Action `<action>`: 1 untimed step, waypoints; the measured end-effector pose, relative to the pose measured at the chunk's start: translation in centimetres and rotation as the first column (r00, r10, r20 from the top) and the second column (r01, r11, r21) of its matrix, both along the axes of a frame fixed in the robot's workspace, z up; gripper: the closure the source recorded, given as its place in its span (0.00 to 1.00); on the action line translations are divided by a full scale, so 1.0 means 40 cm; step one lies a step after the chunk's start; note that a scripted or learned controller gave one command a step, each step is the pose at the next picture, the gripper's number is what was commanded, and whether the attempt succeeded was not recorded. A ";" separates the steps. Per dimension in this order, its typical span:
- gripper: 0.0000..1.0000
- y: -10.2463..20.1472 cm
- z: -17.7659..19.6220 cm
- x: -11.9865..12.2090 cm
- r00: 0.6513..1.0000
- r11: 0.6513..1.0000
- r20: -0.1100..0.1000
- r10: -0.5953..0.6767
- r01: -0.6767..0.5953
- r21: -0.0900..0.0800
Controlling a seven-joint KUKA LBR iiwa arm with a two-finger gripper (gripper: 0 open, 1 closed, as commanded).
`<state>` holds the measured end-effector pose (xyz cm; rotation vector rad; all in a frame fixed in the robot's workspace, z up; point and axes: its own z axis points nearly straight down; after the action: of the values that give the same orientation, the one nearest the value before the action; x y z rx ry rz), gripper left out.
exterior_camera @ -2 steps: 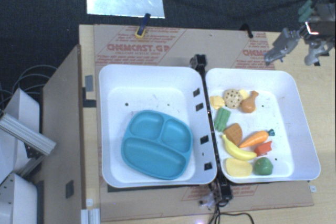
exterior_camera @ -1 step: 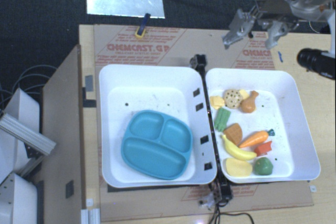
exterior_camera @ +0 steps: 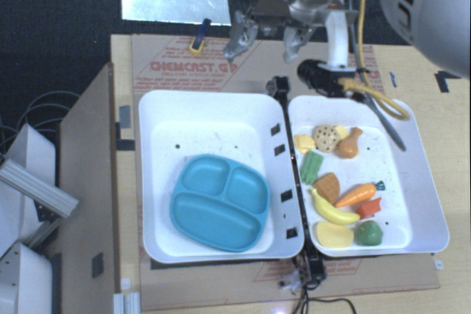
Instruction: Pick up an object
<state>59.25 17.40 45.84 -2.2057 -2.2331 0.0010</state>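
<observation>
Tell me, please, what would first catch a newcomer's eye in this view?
Probably the blue tray lying alone in the left bin, and the cluster of toy food in the right bin: a carrot, a banana, a cookie. Above both bins the open gripper hangs over the cardboard, holding nothing.

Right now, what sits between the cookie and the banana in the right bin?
In the camera view, a green piece and a brown wedge lie between the cookie and the banana.
</observation>
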 end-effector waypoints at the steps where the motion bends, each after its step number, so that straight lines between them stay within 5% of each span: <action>1: 0.00 0.117 -0.085 -0.277 1.000 1.000 -0.003 0.001 -0.001 0.000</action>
<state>48.16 22.10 42.44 -2.2033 -2.2328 0.0039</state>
